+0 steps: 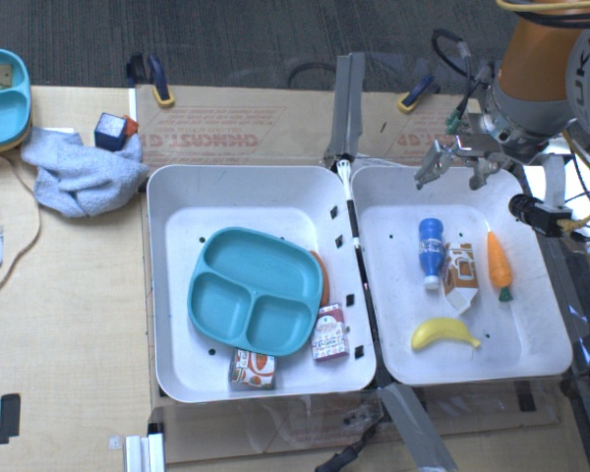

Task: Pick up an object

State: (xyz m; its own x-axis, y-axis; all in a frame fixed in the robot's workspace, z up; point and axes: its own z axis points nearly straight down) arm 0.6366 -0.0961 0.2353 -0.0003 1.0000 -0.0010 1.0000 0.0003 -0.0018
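Nearest, the bench point(69, 293) carries two white bins. The left bin point(167, 264) holds a blue tray point(256, 290) and two small cartons point(329, 335). The right bin point(393, 352) holds a banana point(444, 334), packet point(460, 273), bottle point(431, 250) and carrot point(499, 262). Beyond, the gripper point(458, 162) hangs above the right bin's far rim, fingers spread, empty. Farther left lie a grey cloth point(84, 173) and dark carpet point(226, 18).

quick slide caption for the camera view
Open claw above right bin holding bottle, carrot, banana.
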